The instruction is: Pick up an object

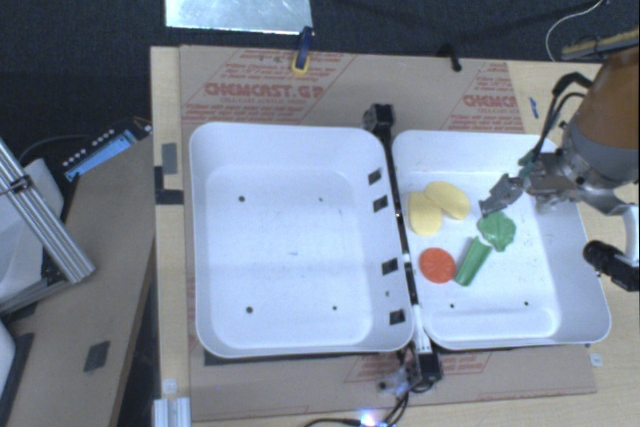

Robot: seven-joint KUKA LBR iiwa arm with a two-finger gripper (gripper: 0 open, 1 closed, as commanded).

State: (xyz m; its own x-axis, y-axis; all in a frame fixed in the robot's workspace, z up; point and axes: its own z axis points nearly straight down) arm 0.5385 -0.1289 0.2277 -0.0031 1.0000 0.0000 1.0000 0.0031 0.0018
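The right bin (pixel 570 305) holds two yellow pieces (pixel 440 205) lying against each other, a round orange-red piece (pixel 436 265) and a green vegetable-shaped toy (pixel 482 247) lying at a slant with its leafy end up. My gripper (pixel 497 199) reaches in from the right and hangs just above the leafy end of the green toy, a little to the right of the yellow pieces. Nothing visibly hangs from it.
The left bin (pixel 215 215) stands beside the right one, with a black hinge strip (pixel 397 235) between them. The arm's grey wrist and orange band (pixel 600 130) overhang the right bin's far right side. A black part (pixel 612 265) sticks out near that bin's right rim.
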